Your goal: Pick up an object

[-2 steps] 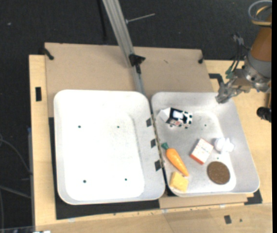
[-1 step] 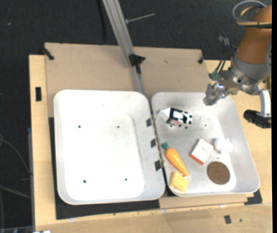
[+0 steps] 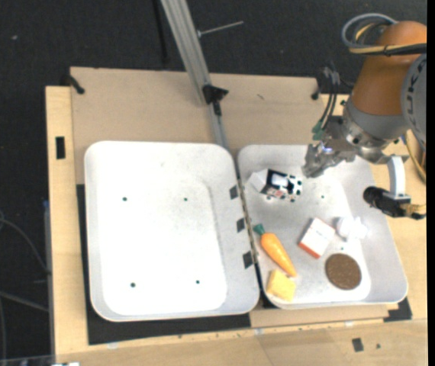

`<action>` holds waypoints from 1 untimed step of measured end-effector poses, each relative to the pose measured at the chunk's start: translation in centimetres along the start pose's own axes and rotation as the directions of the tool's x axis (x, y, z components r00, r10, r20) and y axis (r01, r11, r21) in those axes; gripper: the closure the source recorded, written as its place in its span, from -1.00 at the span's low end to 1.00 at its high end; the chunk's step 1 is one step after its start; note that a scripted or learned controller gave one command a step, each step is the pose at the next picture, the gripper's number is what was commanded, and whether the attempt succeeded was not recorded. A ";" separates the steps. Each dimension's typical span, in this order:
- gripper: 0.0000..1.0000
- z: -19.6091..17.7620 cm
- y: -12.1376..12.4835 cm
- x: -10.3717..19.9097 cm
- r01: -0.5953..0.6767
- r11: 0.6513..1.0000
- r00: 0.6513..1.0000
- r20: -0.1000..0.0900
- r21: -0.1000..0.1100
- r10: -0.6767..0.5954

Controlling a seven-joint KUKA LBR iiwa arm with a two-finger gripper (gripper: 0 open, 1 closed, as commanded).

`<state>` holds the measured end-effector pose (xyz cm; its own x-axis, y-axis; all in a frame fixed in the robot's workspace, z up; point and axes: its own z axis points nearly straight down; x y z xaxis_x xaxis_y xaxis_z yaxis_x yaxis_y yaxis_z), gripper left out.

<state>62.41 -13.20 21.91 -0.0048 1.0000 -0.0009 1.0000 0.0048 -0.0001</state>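
My gripper point(image 3: 318, 161) hangs over the far part of the right bin point(image 3: 378, 277), just right of a small black-and-white toy point(image 3: 280, 185) that lies on the bin floor. Nothing shows between the fingers. Closer to the front lie an orange carrot point(image 3: 277, 252), a yellow block point(image 3: 281, 285), a white box with an orange side point(image 3: 316, 238), a brown round disc point(image 3: 343, 271) and a small white piece point(image 3: 350, 226).
The left bin point(image 3: 156, 227) lies beside the right one, with black clips along the seam between them. A slanted metal rail point(image 3: 191, 48) runs from the top down to the bins' far edge. A black and white fixture point(image 3: 389, 193) sits at the right bin's right rim.
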 end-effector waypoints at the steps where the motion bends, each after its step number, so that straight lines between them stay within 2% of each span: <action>1: 1.00 -0.2 -1.9 5.8 0.002 1.000 1.000 -0.002 0.000 -0.002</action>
<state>60.49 -7.40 22.08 -0.0067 1.0000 0.0010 1.0000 0.0067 0.0000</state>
